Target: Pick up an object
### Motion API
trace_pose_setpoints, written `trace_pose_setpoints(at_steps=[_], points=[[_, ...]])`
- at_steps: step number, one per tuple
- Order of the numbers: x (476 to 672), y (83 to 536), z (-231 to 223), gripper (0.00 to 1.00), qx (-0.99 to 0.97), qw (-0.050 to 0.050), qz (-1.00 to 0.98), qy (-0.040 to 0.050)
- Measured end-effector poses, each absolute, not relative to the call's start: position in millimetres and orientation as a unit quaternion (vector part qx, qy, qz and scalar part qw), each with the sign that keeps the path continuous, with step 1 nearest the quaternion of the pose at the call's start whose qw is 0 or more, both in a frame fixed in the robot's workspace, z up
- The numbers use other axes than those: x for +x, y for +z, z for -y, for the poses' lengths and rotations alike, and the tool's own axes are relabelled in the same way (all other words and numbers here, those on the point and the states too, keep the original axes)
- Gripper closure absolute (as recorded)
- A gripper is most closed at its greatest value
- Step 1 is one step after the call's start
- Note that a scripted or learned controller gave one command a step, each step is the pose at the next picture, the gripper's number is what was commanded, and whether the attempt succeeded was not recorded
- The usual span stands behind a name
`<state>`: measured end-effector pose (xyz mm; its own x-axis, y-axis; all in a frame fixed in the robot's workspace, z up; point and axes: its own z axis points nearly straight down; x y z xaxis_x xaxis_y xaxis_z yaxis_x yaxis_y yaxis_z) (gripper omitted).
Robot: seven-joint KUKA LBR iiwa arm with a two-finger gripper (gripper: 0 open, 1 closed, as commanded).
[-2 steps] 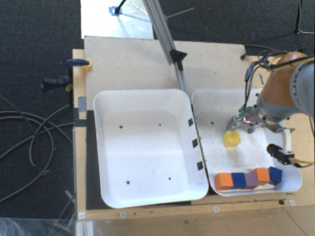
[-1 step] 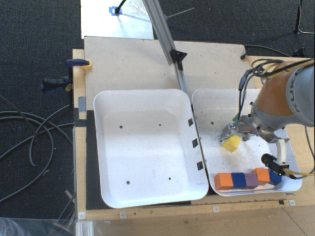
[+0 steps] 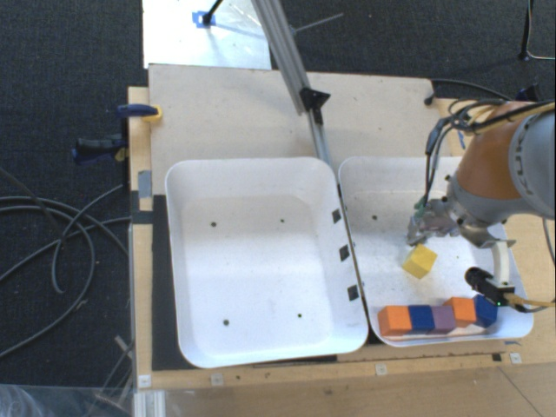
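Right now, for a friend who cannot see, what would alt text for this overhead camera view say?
A grey and orange robot arm reaches from the right into the right bin, its gripper just above a yellow block. A row of orange, blue and purple blocks lines that bin's near edge, beside the left bin.

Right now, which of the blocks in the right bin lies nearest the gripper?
The yellow block, lying alone just below the gripper. The orange, blue, purple and other blocks sit in a row along the right bin's near edge, farther off.
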<state>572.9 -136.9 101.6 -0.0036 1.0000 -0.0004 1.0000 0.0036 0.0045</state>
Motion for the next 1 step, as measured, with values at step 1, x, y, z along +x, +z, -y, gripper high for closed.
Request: trace_pose_setpoints(at_steps=[1], points=[[572.8,101.2,136.8,0.00,0.706,0.002,-0.708,0.0015]])
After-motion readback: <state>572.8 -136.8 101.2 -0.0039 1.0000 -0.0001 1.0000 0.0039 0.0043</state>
